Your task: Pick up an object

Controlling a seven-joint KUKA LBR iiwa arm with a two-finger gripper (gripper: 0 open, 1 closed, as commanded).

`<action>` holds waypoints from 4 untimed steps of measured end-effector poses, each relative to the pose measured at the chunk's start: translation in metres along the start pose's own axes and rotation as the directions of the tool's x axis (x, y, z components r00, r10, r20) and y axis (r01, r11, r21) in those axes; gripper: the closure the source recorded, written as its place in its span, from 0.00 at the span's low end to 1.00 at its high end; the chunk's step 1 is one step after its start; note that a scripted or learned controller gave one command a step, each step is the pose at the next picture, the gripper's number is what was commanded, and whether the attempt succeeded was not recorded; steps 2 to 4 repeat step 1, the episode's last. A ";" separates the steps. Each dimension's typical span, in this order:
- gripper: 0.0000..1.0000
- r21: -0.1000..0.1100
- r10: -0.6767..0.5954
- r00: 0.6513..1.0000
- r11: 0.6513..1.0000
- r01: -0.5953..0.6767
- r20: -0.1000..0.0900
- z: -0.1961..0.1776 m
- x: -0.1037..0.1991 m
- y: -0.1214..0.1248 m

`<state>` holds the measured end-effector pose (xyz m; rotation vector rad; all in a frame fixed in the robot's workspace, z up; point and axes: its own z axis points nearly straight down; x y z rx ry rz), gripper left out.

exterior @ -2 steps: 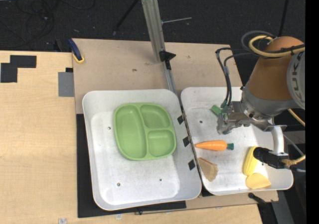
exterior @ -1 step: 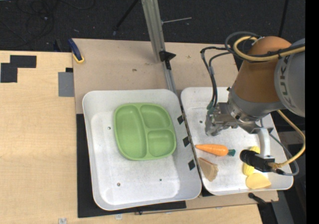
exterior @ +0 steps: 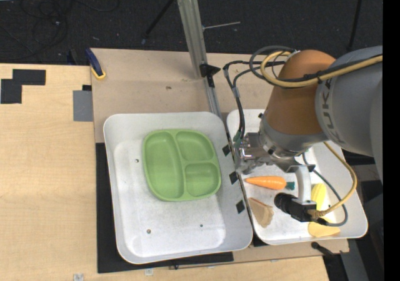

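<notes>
Orange carrot (exterior: pixel 265 182) lies sideways, tip toward green tray (exterior: pixel 181 164).

my arm (exterior: pixel 350 105) runs off the right edge and covers the far half of the right bin (exterior: pixel 284 231). the orange carrot (exterior: pixel 265 182) has its green end tucked under my wrist. a yellow piece (exterior: pixel 319 195) is partly covered too, and the tan wedge (exterior: pixel 262 212) is too small to name.

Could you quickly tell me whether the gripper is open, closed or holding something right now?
Gripper: cannot be told; the wrist covers it, near the carrot in the right bin.
</notes>
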<state>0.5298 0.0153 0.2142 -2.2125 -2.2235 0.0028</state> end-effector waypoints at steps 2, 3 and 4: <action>1.00 -0.003 0.000 1.000 1.000 0.000 0.001 -0.014 0.055 -0.011; 1.00 -0.003 0.000 1.000 1.000 0.000 0.001 -0.014 0.055 -0.011; 1.00 -0.003 0.000 1.000 1.000 0.000 0.001 -0.014 0.055 -0.011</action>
